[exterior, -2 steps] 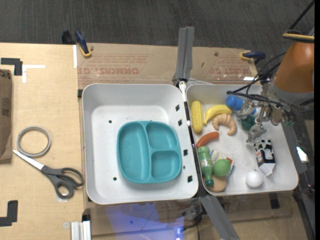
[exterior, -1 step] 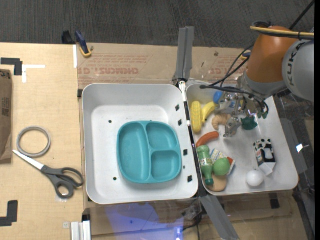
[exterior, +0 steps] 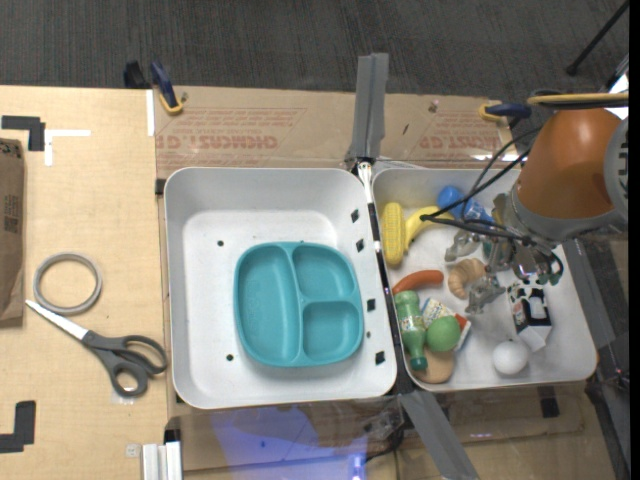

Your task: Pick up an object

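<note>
**Bench and bin layout with arm over the right bin**

The bench [exterior: 80, 198] has a light wood-coloured surface on the left. A flattened brown cardboard sheet [exterior: 260, 128] with printed lettering lies along the far side under the two bins. Beyond the far edge, the floor [exterior: 300, 18] is dark grey carpet.

On the bare left part of the bench lie a roll of tape [exterior: 67, 281] and, just nearer, a pair of grey-handled scissors [exterior: 105, 348]. Black corner marks are fixed to the surface at its far-left and near-left areas.

The left bin [exterior: 200, 198] holds a teal divided plate [exterior: 298, 303] with three compartments, set near the bin's centre.

The right bin [exterior: 572, 353] holds the loose objects. A yellow corn cob [exterior: 393, 232] lies at its far left. A red-orange chilli [exterior: 416, 280] lies nearer, then a green bottle [exterior: 409, 320] and a green ball [exterior: 442, 334]. A white ball [exterior: 510, 358] rests near the near wall, and a blue object [exterior: 450, 199] lies at the far side.

The arm [exterior: 565, 168] enters from the right, its orange band above the right bin. The hand [exterior: 500, 268] hangs low among the objects, beside a tan object [exterior: 462, 276]. Cables and metal parts obscure it; whether it is open or closed, or holding anything, cannot be told
</note>
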Tool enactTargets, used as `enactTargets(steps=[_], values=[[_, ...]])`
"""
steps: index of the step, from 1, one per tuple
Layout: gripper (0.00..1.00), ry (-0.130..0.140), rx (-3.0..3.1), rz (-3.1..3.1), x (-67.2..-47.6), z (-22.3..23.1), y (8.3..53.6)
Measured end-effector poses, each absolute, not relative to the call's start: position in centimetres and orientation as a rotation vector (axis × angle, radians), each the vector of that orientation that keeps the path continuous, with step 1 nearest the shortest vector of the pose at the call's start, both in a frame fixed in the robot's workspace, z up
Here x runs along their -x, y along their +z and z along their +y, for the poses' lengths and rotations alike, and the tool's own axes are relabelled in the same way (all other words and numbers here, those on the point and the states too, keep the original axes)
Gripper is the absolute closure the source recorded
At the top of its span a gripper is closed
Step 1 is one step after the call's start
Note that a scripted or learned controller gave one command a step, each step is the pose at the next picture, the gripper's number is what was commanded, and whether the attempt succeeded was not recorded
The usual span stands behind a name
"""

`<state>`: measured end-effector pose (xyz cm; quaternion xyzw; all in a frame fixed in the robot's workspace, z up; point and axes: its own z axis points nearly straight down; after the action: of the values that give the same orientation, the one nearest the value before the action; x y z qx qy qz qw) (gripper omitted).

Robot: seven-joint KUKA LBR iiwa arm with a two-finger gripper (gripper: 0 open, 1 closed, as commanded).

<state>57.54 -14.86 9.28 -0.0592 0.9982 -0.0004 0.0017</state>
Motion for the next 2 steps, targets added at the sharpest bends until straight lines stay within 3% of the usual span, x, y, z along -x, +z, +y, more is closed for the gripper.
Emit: enactTargets(steps=[2], values=[[0.0,-0.003,-0.103,3.136,-49.5,-9.3,9.3]])
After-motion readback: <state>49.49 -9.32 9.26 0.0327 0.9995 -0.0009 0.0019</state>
